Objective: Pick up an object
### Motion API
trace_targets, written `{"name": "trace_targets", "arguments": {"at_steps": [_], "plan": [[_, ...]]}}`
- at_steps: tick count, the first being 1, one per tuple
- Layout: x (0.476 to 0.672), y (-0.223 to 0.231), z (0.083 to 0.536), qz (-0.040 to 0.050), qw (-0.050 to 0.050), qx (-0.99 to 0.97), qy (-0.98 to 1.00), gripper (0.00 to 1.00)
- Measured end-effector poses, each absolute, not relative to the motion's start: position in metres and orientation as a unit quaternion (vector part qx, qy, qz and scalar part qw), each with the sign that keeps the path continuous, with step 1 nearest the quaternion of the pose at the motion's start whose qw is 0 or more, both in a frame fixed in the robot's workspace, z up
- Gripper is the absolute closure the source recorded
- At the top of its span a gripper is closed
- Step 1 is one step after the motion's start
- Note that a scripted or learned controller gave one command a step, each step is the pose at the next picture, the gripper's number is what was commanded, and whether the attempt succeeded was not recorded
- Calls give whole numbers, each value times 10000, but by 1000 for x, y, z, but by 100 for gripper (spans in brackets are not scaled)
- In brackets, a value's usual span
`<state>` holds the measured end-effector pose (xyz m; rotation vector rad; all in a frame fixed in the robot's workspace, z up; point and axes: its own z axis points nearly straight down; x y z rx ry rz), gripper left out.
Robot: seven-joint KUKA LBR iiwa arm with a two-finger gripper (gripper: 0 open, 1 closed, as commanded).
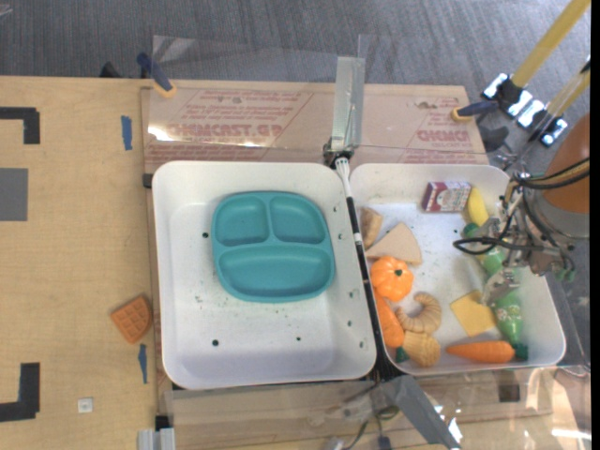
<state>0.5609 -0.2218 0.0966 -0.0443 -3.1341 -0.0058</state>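
Toy food (392, 283) in right bin (553, 340) | wooden bench (66, 251) | grey carpet (281, 7) | hand (506, 284) grip unclear

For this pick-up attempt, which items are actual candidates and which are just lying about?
Candidates, right bin: pumpkin, carrot, cheese slice, croissant, small carton, banana. Gripper hovers over them.

Lying about: teal divided plate, waffle on the bench.
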Motion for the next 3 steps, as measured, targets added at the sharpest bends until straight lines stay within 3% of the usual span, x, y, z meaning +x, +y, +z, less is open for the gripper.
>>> {"name": "trace_targets", "arguments": {"at_steps": [1, 2, 3], "plan": [[594, -223, 89, 7, -45, -321, -9995, 0], [652, -226, 88, 6, 32, -150, -9999, 0], [657, -224, 103, 28, -85, -148, -9999, 100]]}}
